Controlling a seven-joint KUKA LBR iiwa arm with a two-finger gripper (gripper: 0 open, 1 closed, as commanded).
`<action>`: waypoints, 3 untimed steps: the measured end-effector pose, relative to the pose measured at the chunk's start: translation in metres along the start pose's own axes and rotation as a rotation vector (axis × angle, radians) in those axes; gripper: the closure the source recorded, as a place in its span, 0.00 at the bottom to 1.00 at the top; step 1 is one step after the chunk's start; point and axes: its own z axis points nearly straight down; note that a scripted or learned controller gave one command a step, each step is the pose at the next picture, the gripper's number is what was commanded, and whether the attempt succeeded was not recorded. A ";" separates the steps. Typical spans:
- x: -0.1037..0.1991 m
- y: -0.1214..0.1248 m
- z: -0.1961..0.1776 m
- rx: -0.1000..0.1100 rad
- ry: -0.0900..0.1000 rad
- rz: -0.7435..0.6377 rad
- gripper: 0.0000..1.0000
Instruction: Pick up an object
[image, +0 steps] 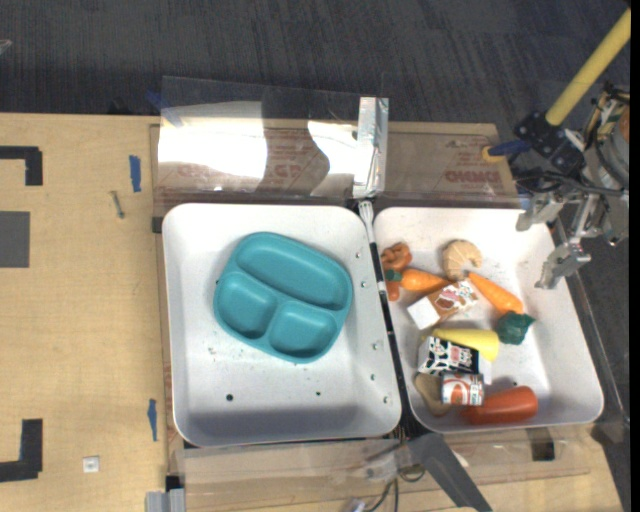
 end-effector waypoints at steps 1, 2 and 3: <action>0.050 -0.015 0.155 -0.005 0.010 -0.190 0.00; 0.028 -0.038 0.197 0.001 -0.004 -0.201 0.00; 0.023 -0.037 0.184 0.005 -0.016 -0.205 1.00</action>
